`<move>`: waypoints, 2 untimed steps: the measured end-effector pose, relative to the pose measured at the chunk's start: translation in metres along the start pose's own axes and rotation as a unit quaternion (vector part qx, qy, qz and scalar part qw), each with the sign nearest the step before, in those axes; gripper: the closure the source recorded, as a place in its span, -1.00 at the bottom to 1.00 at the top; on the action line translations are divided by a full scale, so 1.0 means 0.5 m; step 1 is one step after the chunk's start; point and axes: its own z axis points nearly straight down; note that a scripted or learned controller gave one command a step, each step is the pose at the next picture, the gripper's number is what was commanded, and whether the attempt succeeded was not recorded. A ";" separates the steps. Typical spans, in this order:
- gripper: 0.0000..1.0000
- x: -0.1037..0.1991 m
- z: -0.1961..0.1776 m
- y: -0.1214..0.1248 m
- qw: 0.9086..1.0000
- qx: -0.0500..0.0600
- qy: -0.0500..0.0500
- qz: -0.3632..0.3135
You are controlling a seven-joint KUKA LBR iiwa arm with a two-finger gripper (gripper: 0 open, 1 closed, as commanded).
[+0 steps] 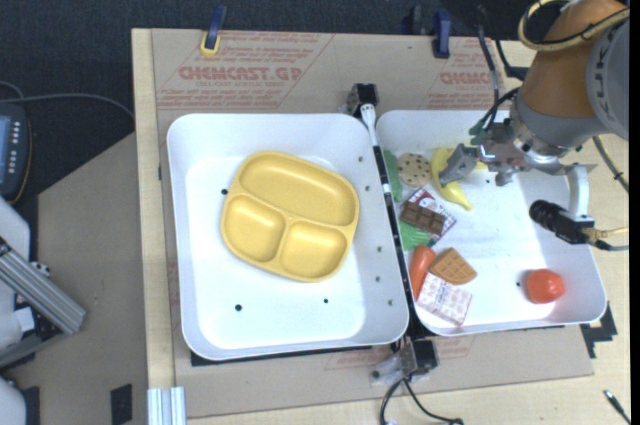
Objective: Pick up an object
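My gripper (462,165) hangs low over the upper left part of the right bin (502,248), right at a small yellow banana (457,195) whose upper end it partly covers. A round speckled cookie (412,169) lies just left of it. Below these rest a brown chocolate bar (423,216), an orange carrot (421,270), a tan waffle piece (452,267) and a red-and-white patterned packet (443,299). A red-orange round fruit (544,286) sits alone at the bin's lower right.
The left bin (200,213) holds a yellow divided plate (290,215). A black ridge (382,183) separates the two bins. Something green (412,235) peeks out beside the chocolate bar. Bare white floor lies in the middle of the right bin.
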 end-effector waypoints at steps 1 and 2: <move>-1.00 -0.001 0.095 0.003 1.000 -0.005 -0.002 0.001; 1.00 0.000 0.072 0.003 1.000 -0.005 -0.001 0.001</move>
